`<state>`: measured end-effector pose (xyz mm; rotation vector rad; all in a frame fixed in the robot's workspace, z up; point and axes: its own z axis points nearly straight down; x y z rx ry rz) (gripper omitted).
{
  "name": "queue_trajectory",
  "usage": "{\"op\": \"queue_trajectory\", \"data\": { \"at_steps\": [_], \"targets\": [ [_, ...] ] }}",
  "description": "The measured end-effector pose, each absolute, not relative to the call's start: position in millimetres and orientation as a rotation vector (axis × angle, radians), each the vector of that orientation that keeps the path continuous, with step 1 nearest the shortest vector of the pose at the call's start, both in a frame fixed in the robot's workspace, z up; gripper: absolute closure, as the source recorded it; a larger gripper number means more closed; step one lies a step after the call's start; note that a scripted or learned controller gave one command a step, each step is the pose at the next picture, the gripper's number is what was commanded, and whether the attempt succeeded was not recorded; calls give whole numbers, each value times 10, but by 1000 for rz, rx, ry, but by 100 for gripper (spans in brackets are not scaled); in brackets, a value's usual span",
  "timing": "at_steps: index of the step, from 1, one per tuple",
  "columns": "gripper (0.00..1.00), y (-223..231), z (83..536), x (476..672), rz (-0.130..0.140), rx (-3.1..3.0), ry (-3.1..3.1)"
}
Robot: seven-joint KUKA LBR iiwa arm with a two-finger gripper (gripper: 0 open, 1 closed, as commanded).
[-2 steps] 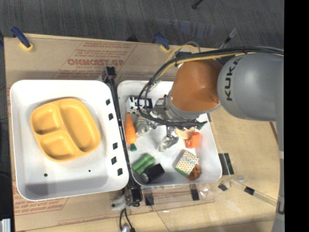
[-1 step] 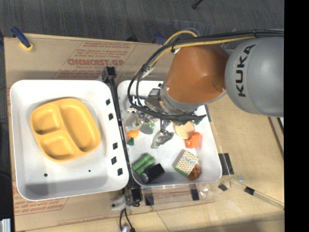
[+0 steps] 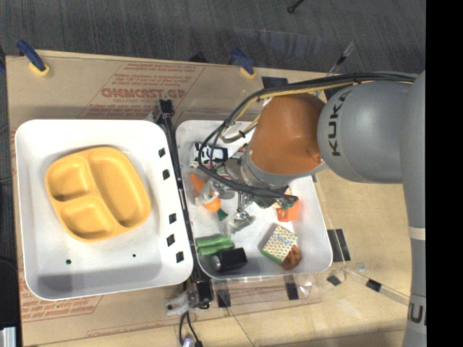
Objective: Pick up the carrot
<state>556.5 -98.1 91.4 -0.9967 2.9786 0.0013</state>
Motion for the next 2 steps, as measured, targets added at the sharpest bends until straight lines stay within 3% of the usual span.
{"op": "queue_trajectory", "data": {
  "at_steps": [1, 2],
  "targets": [
    [100, -952, 1022, 5584, 1, -1008, 2971],
    [0, -952, 1020, 5583, 1, -1008, 2971]
  ]
}}
